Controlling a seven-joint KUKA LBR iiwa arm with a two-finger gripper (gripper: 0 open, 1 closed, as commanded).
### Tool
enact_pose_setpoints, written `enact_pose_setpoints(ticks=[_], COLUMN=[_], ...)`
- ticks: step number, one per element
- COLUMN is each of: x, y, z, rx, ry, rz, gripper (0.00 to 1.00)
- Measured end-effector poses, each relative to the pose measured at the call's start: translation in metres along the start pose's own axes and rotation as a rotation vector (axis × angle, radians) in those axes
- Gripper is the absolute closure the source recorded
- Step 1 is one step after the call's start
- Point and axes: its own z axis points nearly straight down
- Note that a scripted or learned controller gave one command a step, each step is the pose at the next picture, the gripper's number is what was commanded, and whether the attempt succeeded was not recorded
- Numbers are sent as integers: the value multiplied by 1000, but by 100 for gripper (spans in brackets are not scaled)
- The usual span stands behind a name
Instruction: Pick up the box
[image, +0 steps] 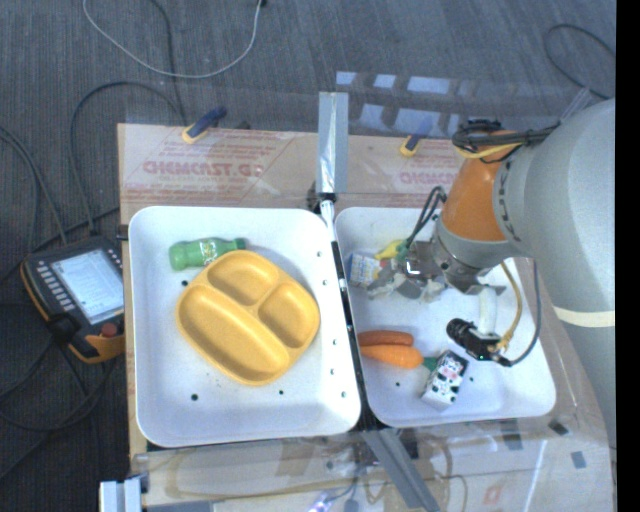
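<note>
1. Camera view: the box (445, 379) is seen lying near the front of the right bin (520, 400), just right of the carrot (390, 352)
2. The gripper (412, 280) is positioned behind the carrot; its grip cannot be told

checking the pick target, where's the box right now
The cow-patterned box lies near the front edge of the right bin, just right of the carrot, below the gripper.

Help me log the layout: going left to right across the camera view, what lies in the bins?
Green bottle → yellow divided tray → carrot → cow-patterned box. The gripper hangs over clutter in the right bin.
</note>
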Motion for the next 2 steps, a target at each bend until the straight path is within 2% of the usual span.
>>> enact_pose_setpoints(ticks=[1,2], x=[5,5], y=[53,53], z=[1,-10], rx=[-1,-2], ry=[-4,-8], rz=[4,4], gripper=[0,100])
